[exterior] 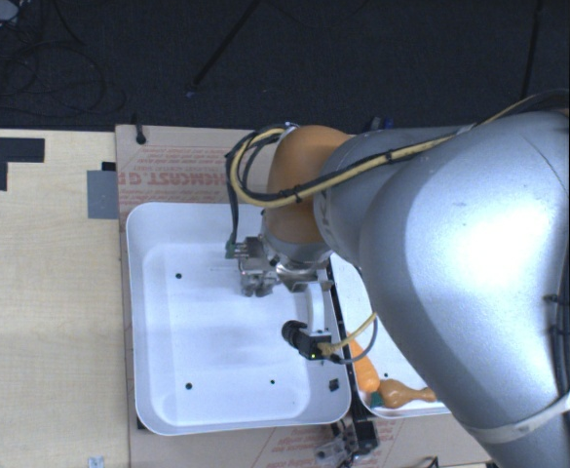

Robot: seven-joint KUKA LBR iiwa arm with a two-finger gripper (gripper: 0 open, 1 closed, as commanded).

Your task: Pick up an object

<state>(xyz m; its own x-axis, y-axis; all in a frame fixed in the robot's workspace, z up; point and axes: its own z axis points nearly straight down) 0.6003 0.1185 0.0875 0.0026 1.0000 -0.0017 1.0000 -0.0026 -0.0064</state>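
The grey arm (440, 261) is reaching over the left white bin (158, 398); whether its pincer (255, 279) is clenched cannot be told. An orange object (401, 394) is lying in the right bin (387, 364).

Surface finishes at the two-bin bench
Arm (479, 261): smooth grey shell with soft sheen, orange band (299, 178) satin; left bin (158, 261): smooth white plastic, faintly glossy; bench (41, 310): matt pale wood; cardboard (172, 169): matt, printed

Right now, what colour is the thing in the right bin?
Orange, with a paler yellow-orange piece beside it, by the right bin's near rim in the camera view.
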